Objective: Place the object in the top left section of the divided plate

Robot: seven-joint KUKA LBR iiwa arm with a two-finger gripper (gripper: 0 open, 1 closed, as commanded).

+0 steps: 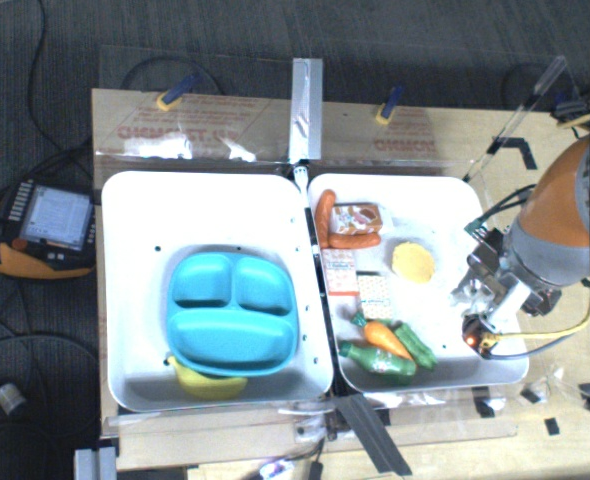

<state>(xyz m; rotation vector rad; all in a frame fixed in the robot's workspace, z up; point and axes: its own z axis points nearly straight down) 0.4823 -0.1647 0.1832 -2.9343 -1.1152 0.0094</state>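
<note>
A: What sits on the surface (535, 148)?

B: Two white bins side by side, the left bin (125, 268) and the right bin (445, 218), their inner walls touching along the middle.

A: And at the far edge?

B: A clear plastic sheet (195, 128), a left clamp (178, 92) and a right clamp (388, 106), with an upright metal strip (306, 108) between them.

A: Off the surface?

B: On the dark carpet (35, 68), beyond the left edge, lies a handheld screen unit (50, 223) with an orange casing. A thin cable (15, 8) loops beyond the far left corner.
</note>
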